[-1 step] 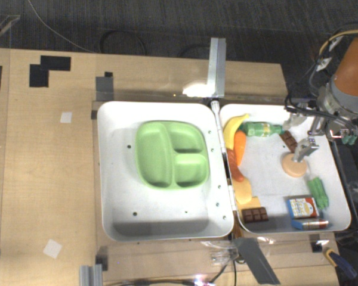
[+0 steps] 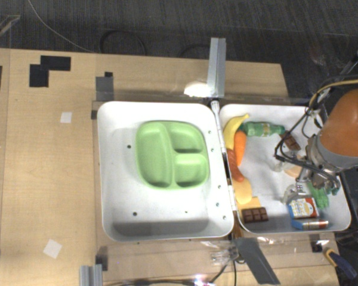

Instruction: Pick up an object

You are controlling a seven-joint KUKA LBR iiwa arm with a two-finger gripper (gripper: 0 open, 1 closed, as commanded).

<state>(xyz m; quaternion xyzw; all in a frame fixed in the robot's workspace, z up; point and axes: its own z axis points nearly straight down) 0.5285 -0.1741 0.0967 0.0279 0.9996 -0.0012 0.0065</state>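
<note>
Down at the near edge of the right bin [image 2: 345, 220] sits a small carton [image 2: 302, 208], and the hand [image 2: 302, 186] hangs just above it, low among the clutter, likely lining up a pick. Whether it's apart or together, I can't tell. Banana [image 2: 231, 130], carrot [image 2: 239, 149] and green bottle [image 2: 264, 128] crowd the far side; the left bin [image 2: 116, 159] carries a green tray [image 2: 170, 154].

The scene is viewed from a single fixed camera set above the light wooden bench [image 2: 42, 177], angled down at a slant. Both shallow white plastic bins [image 2: 116, 159] are framed side by side, from moderate height.
</note>
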